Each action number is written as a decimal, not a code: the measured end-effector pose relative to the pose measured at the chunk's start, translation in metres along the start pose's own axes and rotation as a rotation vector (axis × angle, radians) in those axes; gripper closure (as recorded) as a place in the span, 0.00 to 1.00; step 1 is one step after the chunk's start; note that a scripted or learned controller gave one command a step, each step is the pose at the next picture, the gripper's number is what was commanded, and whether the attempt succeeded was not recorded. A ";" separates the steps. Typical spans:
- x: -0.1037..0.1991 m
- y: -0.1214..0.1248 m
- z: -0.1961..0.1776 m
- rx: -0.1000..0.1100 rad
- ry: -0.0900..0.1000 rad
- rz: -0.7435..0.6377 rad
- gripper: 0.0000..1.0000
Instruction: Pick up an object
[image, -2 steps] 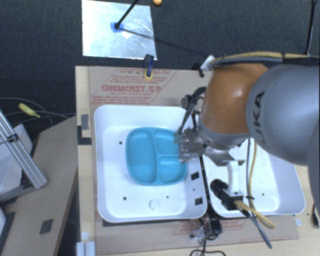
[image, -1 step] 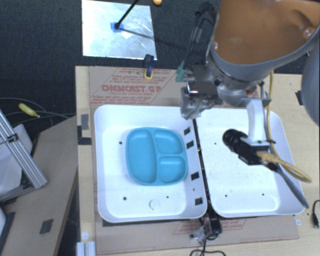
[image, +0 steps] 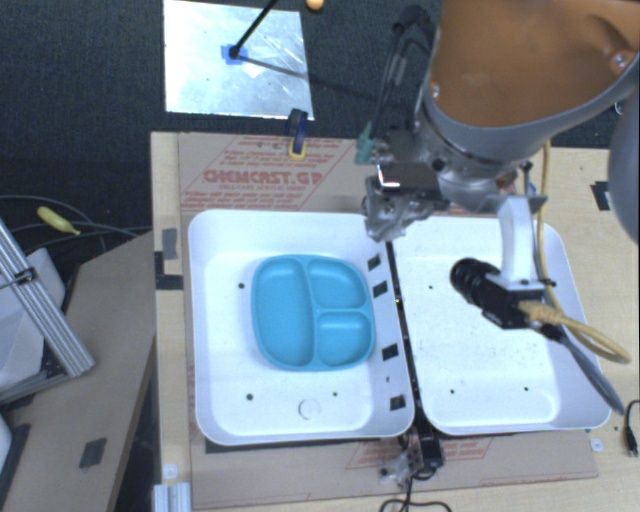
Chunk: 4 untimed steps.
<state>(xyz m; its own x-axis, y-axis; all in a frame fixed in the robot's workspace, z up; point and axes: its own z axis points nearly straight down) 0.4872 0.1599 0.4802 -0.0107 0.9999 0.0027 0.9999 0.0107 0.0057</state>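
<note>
A blue plate (image: 307, 312) with three compartments lies flat in the middle of the left bin (image: 225, 330). My gripper (image: 383, 222) hangs high over the divider between the two bins, at the back, above and to the right of the plate's far corner. The big grey and orange arm above covers much of the gripper. Nothing shows under it.
The right bin (image: 490, 390) lies beside the left one, and both rest on a cardboard sheet (image: 260, 170). A shiny foil sheet (image: 240, 60) lies on the dark floor at the back. An aluminium frame (image: 35, 310) stands at the far left.
</note>
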 end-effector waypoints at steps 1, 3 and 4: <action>0.000 0.000 -0.011 -0.001 0.001 -0.007 1.00; 0.001 0.002 -0.032 -0.005 0.003 -0.021 1.00; -0.013 -0.003 0.114 0.019 -0.007 0.012 1.00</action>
<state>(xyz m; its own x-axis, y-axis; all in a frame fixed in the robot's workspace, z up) 0.4850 0.1471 0.3659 0.0011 1.0000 -0.0045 0.9999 -0.0011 -0.0131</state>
